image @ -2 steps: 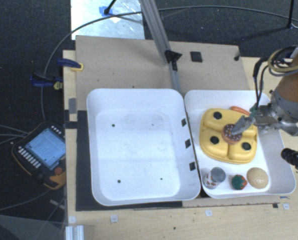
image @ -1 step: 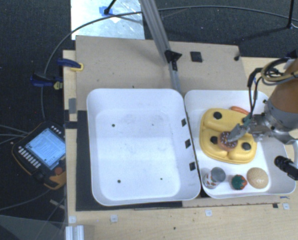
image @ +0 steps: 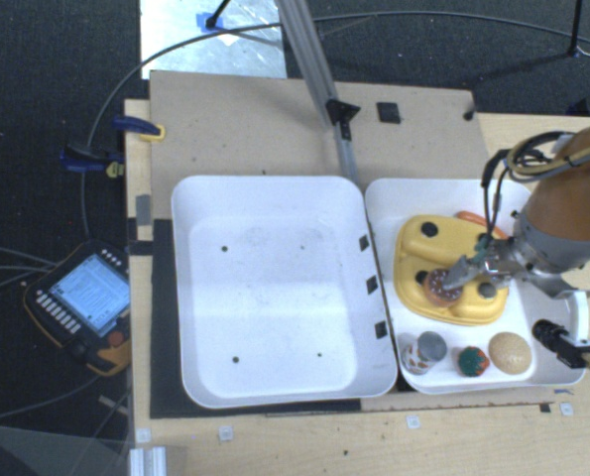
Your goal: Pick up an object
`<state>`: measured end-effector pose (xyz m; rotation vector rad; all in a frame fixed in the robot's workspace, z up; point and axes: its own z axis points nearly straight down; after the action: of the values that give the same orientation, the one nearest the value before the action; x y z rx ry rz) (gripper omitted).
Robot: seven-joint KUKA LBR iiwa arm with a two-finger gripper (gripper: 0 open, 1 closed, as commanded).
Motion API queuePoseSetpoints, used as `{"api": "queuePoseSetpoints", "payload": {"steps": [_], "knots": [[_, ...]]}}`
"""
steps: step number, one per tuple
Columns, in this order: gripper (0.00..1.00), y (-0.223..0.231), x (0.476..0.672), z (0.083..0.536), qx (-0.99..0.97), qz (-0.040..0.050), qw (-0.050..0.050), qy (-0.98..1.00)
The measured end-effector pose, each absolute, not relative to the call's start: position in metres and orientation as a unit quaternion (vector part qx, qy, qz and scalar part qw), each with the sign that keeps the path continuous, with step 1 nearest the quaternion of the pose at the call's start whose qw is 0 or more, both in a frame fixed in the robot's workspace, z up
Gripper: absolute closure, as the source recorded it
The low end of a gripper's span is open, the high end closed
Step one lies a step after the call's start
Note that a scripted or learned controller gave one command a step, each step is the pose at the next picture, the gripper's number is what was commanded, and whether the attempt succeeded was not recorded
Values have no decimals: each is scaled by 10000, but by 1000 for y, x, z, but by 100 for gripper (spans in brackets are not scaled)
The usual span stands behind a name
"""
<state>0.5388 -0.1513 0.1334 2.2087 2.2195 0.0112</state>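
Note:
My gripper (image: 460, 275) reaches in from the right and hangs low over a big yellow toy (image: 443, 251) in the right bin (image: 384, 206). Its tip is at a small reddish-brown round piece (image: 437, 286) on the toy's near side. Along the front of this bin lie a small grey-capped item (image: 428, 349), a green and red ball (image: 473, 361) and a beige egg-shaped object (image: 510, 352). An orange item (image: 470, 217) peeks out behind the yellow toy, partly hidden by the arm.
The left bin (image: 190, 266) stands directly beside the right one, their rims touching. A slanted metal pole (image: 309, 58) crosses the back of the bench. A hand-held controller (image: 81, 300) lies on the floor at the left. Cables loop over the arm's wrist (image: 562, 216).

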Motion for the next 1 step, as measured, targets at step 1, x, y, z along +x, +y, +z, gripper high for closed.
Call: {"api": "queuePoseSetpoints", "payload": {"steps": [1], "knots": [[0,-151,540,130,7057,50,71,7085]]}}
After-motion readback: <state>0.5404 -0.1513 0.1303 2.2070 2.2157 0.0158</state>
